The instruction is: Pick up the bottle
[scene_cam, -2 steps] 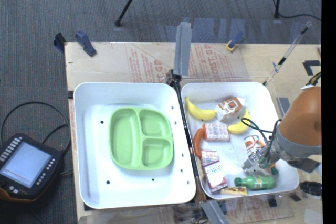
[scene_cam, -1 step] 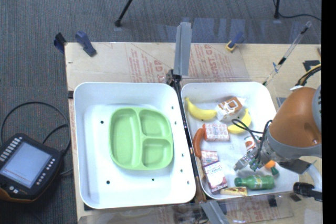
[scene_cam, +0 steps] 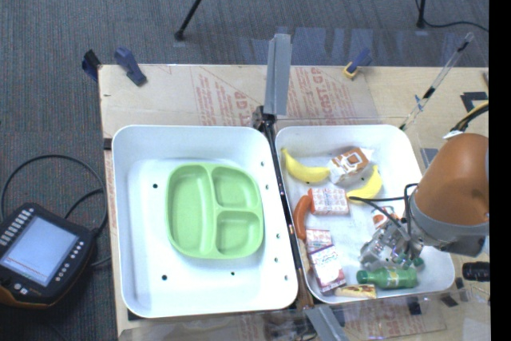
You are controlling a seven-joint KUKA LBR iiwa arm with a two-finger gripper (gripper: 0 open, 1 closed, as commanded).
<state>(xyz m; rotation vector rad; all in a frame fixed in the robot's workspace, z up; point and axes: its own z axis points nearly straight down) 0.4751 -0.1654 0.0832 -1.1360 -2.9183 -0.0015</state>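
Claw [scene_cam: 389, 249], its state impossible to tell, hovers over the lying bottle [scene_cam: 388, 277], which could roll against the bin [scene_cam: 437, 283] wall.

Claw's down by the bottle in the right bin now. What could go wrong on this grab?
1. The green bottle lies on its side against the bin's near wall, so the claw may roll it or hit the rim.
2. A small box and a flat packet lie close by and could get nudged or grabbed instead.
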